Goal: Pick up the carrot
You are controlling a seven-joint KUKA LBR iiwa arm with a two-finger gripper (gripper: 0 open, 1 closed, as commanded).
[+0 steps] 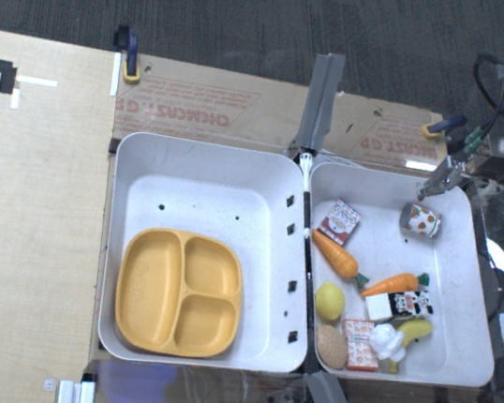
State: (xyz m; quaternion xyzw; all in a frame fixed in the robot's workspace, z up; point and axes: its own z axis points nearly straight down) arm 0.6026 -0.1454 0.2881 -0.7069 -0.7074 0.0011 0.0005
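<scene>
Two orange carrot-like pieces lie in the right bin. One carrot has a green top and lies near the bin's middle, pointing left. The other, a plain orange piece, lies slanted near the bin's left wall. My gripper hangs over the bin's far right corner, just above a small printed can. It is well apart from both orange pieces, and nothing shows in it.
Around the carrots the right bin holds a small red-and-white carton, a lemon, a round bread piece, a pink box, a black-and-white pack and a banana. A yellow divided plate sits in the left bin.
</scene>
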